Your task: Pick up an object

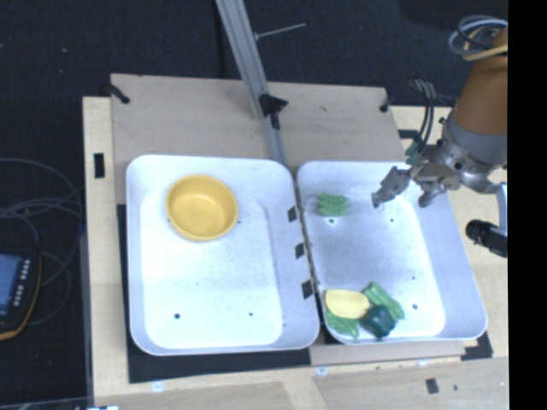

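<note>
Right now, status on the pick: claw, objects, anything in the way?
Claw open, holding nothing, over the right bin's far end. Nearest item, green piece, lies apart to its left. Yellow piece and two green ones clustered at near edge. Path clear.

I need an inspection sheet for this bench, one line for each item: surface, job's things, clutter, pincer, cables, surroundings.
Surface: wooden bench with a left bin and a right bin, both white.
Job's things: yellow bowl in left bin; green toy, yellow toy and dark green toy in right bin.
Clutter: nothing seen.
Pincer: pincer open above right bin, holding nothing.
Cables: cables left of bench.
Surroundings: handheld screen at left; metal rail behind.
</note>
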`<control>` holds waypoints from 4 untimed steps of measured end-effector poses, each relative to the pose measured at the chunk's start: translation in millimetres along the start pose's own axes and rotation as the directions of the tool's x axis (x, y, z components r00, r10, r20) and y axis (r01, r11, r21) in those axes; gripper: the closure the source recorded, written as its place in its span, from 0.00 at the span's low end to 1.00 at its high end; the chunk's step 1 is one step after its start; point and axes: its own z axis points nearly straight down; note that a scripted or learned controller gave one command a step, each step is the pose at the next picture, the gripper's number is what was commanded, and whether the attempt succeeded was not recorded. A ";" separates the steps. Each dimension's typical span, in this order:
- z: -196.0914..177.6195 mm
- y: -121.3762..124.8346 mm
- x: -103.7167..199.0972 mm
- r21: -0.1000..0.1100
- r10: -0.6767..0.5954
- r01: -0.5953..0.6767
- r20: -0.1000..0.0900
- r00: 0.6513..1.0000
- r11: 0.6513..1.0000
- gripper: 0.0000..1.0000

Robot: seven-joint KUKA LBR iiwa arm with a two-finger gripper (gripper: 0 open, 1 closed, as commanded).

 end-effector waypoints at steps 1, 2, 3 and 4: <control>59.8 -4.0 6.0 0.005 0.001 -0.001 0.000 1.000 1.000 0.00; 106.1 -3.0 -2.9 0.004 0.002 -0.002 0.001 1.000 1.000 0.00; 158.5 -4.3 -3.4 0.005 0.001 -0.001 0.001 1.000 1.000 0.00; 145.4 -2.5 -3.5 -0.001 0.002 -0.002 -0.001 1.000 1.000 1.00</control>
